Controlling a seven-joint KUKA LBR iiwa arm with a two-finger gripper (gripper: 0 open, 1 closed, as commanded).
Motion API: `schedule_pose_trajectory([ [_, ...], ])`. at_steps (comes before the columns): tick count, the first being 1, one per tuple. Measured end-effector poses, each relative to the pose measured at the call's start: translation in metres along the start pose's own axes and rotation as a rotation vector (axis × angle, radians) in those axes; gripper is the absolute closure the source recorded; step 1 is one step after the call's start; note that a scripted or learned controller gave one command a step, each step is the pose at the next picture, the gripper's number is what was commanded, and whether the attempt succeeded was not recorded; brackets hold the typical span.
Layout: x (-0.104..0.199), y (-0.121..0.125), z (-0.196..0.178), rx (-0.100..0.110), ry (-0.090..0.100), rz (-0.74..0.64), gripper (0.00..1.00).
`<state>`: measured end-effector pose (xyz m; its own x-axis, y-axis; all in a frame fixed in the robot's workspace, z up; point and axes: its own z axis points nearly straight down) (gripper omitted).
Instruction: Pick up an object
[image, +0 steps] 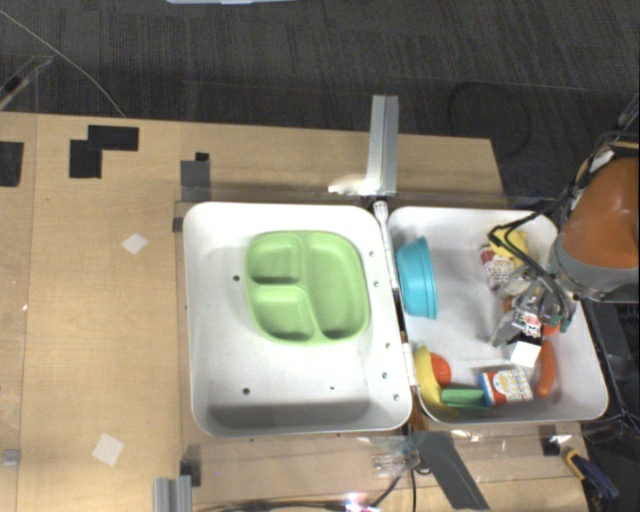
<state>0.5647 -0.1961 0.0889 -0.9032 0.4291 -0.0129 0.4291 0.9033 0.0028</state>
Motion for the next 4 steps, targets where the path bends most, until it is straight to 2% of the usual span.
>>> schedule_pose_trajectory([
  [2, 0.053, 0.013, -0.002, -0.001, -0.003, 0.144, 0.0],
  [3, 0.009, 0.031, 0.0, -0.001, -0.001, -0.157, 0.0],
  [4, 0.041, 0.025, -0.019, -0.001, 0.005, -0.252, 0.0],
])
